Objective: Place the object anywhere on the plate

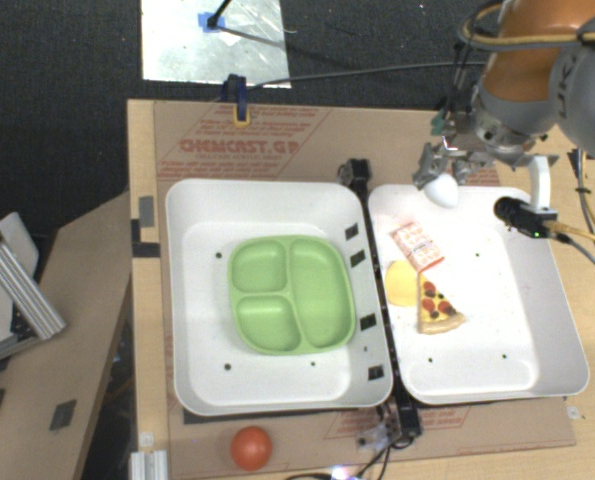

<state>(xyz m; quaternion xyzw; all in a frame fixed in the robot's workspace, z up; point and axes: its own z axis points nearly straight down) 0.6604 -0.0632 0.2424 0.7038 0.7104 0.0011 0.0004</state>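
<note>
Tool (443, 168) hangs above right bin's (497, 368) far edge, apparently clamped on a white egg (443, 189), presumably bound for the green plate (289, 294).

High slanted view over both bins (277, 200)

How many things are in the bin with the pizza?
4: a white egg at the hand, a red-and-white packet, a yellow disc and the pizza slice touching it. Nothing seems hidden.
</note>
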